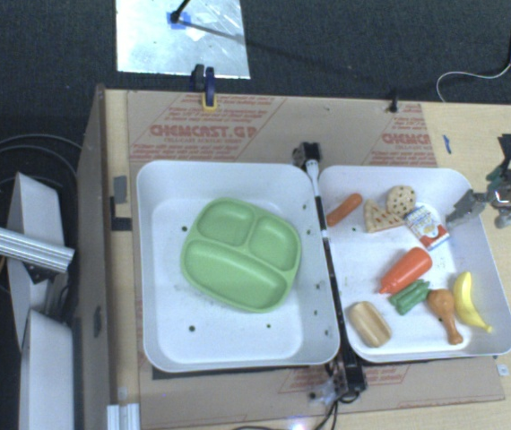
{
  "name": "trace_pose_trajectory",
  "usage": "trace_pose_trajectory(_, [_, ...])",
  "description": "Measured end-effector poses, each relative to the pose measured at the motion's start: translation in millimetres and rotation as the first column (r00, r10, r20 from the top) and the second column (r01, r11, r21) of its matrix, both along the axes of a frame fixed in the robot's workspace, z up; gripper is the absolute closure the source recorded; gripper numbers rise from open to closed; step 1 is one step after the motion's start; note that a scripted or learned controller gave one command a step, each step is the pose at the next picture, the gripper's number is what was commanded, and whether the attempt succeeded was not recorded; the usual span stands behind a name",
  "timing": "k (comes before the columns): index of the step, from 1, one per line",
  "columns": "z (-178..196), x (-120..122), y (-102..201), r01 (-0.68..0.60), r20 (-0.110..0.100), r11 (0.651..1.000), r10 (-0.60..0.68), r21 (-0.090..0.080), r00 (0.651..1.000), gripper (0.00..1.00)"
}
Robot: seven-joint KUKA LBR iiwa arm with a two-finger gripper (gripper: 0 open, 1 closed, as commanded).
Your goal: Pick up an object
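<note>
The right bin [354,267] holds several toy foods: an orange sausage [343,209], a cracker wedge [381,217], a cookie [401,199], a white and red packet [426,226], a carrot [405,270], a green vegetable [410,296], a drumstick [445,312], a banana [468,301] and a bread roll [369,322]. My gripper [469,205] hangs over the bin's upper right rim, just right of the packet. It reaches in from the right and nothing shows in its grasp.
The left bin [161,240] carries a green divided plate [242,253]. A black clip [310,156] sits where the two bins meet at the back. Brown cardboard lies under both bins. Cables and metal parts lie off the bench to the left.
</note>
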State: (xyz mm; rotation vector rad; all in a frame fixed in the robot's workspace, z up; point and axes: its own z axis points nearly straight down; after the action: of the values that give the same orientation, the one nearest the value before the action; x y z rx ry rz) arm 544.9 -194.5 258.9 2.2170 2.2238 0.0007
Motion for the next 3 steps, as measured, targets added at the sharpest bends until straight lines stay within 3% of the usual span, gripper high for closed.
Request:
trace_pose_trajectory(1, [-93.7, -8.9, 33.7, -0.003, -0.008, 1.0, 0.003, 0.004, 1.0, 0.0])
trace_pose_trajectory(2, [-178.3, -8.0, 57.3, -0.001, -0.002, 1.0, 0.001, 0.002, 1.0, 0.0])
trace_pose_trajectory(3, [-163.6, -6.5, 55.5, 0.0, 0.003, 1.0, 0.0, 0.0, 1.0, 1.0])
